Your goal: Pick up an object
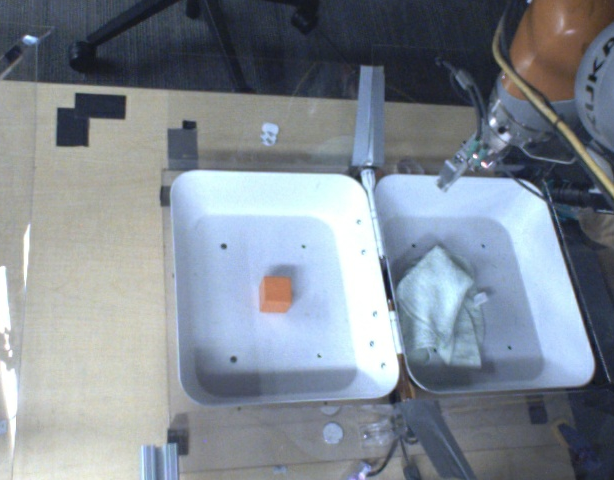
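camera view: gripper (453, 175) hangs over the right bin's (547, 218) far edge; i cannot tell its state. cloth (439, 306) lies by that bin's left wall, cube (276, 294) mid left bin (202, 268). risk: limp cloth slipping free.

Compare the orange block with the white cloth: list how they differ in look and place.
The orange block is a small, rigid cube with sharp edges; the white cloth is much larger, soft and crumpled. The block's colour stands out against its bin, while the cloth nearly matches its bin. The block sits near the middle of the left bin; the cloth lies in the right bin, against its left side. Both rest on a bin floor, apart from the gripper.
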Controlling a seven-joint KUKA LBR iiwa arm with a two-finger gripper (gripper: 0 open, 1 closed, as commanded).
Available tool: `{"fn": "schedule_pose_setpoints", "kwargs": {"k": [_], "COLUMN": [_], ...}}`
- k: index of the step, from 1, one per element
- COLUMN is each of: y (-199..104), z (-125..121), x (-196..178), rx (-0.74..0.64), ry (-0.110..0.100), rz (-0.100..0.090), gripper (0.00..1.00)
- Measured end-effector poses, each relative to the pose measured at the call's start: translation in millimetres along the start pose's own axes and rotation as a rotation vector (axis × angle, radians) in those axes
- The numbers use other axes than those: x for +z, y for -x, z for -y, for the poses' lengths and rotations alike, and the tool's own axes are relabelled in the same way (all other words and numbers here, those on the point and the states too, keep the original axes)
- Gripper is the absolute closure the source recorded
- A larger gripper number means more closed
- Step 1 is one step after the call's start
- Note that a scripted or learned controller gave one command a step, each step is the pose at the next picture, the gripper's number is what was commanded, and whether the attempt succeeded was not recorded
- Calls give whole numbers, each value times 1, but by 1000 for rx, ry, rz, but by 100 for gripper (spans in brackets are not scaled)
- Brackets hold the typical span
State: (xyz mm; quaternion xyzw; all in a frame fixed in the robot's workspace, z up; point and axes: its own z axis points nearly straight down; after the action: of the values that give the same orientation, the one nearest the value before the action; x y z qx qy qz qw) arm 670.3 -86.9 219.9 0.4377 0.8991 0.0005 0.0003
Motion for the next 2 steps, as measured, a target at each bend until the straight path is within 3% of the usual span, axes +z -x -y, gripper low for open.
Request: {"fn": "schedule_pose_setpoints", "kwargs": {"k": [1, 2], "y": [-17, 40], "z": [28, 50], "x": [105, 131], "rx": [-328, -293], "ry": [0, 9], "rz": [-1, 13], "gripper": [100, 100]}}
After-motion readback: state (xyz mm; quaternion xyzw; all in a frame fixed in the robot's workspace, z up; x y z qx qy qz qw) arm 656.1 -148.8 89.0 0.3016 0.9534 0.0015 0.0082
